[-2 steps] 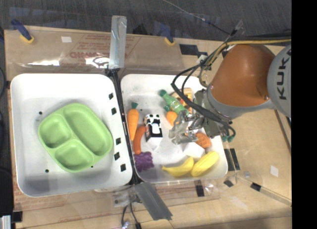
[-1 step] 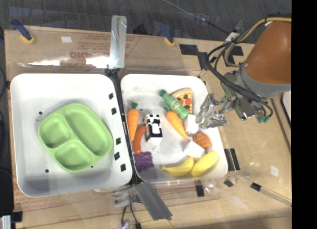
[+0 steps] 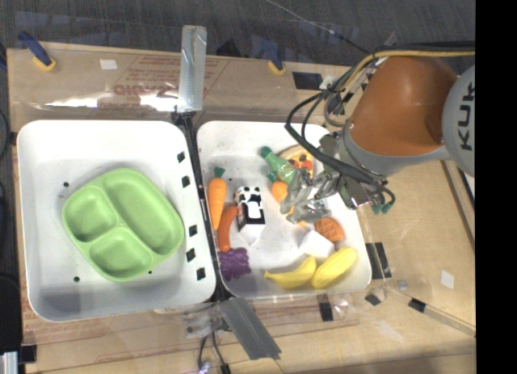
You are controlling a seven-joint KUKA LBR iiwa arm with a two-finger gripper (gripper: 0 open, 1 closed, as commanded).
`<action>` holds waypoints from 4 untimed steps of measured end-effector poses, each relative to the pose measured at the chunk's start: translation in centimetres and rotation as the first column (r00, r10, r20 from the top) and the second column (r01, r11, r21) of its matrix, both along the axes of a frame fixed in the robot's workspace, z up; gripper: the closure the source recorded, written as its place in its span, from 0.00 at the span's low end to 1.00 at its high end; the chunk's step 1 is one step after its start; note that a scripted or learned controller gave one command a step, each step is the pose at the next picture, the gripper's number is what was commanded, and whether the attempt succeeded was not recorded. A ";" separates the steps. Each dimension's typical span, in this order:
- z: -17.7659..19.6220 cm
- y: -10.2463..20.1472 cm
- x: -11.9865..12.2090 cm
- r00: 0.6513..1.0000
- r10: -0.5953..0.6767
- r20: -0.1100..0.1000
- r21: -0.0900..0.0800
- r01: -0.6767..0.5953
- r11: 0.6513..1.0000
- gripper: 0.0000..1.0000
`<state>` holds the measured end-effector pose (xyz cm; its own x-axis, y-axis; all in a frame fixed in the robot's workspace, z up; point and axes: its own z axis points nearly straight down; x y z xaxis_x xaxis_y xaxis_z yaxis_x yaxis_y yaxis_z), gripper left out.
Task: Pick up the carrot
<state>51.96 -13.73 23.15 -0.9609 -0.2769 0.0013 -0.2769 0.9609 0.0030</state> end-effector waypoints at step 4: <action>3.1 -2.9 -0.1 0.944 0.328 0.012 -0.009 -0.328 0.945 1.00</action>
